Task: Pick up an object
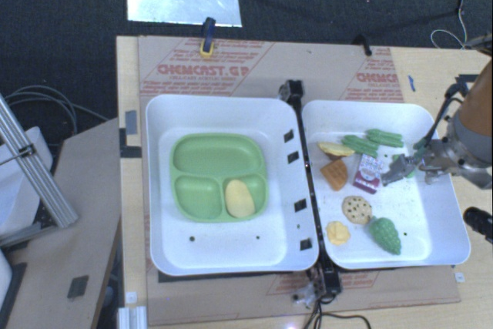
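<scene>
Right now the likeliest target is the small purple-and-white carton [368, 172], lying near the middle of the right bin [443, 243]. Its long axis runs roughly from twelve to six o'clock, tilted a little toward one. The gripper [394, 171] sits just beside it at three o'clock, low over the bin floor, its fingers pointing toward nine. Whether the fingers are spread or closed I cannot tell; nothing shows between them. Around the carton lie an orange wedge [335, 173] at nine o'clock, green beans [373, 140] at twelve and a cookie [356, 209] at seven. My guess: a short shift toward nine o'clock would centre the gripper over the carton.
</scene>
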Robot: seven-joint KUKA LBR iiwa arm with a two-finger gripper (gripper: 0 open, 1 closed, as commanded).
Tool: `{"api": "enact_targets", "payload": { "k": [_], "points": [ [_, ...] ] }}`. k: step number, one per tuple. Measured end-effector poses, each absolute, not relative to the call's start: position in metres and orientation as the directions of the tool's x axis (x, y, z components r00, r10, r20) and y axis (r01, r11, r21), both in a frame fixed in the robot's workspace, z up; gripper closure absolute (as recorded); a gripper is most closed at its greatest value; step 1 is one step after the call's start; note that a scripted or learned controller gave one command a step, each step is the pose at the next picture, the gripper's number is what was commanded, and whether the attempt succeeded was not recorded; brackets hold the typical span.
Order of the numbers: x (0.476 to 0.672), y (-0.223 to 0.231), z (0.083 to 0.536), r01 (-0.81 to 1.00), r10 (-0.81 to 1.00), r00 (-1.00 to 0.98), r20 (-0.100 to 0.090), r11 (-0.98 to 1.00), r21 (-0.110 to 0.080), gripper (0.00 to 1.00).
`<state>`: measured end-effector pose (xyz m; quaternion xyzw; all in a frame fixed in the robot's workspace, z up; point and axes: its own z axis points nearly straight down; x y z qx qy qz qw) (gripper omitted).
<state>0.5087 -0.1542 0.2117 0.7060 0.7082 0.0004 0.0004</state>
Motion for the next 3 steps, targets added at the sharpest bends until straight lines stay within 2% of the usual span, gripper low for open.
{"api": "enact_targets", "payload": {
  "k": [1, 2, 3],
  "points": [
    [0.524, -0.14, 0.081, 1.0, 1.0, -0.001, 0.001, 0.001, 0.007, 0.0],
    [0.525, -0.141, 0.097, 1.0, 1.0, -0.002, 0.002, 0.001, 0.008, 1.0],
    [0.525, -0.141, 0.097, 1.0, 1.0, -0.002, 0.002, 0.001, 0.007, 0.0]
  ]
}}
